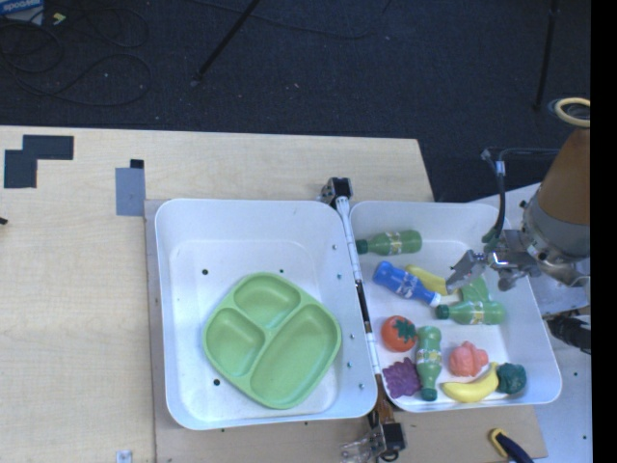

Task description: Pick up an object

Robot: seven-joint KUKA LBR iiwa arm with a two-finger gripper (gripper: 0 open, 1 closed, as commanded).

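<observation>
Tool [472,270] sits low over the right bin [549,355], metal fingers pointing left, just above a green bottle [474,312] lying on its side; can't tell how wide the tool is spread or whether anything is in it, too small and dark. Arm comes in from the right, orange band [569,177] above a grey wrist. Right bin is shallow white plastic with rounded corners, packed with glossy toy items: three green bottles total (one lying at the far side [390,243], the one under the tool, one near the middle pointing far-near [428,360]), one blue bottle [405,283] lying aslant with a yellow piece [426,280] touching it, one red tomato [398,333], one knobbly purple grape bunch [401,378], one pink-orange lumpy fruit [468,359], one yellow banana [469,389] at the near edge, one dark green round thing [511,378] in the near right corner. Items crowd the near half; the far right corner has bare floor. Left bin [169,297], same white shell, holds one pale green three-compartment plate [272,340], smooth, lying aslant, with bare floor all round it. The bins touch along a middle seam. Counter [67,287] is light wood, bare to the left.
</observation>
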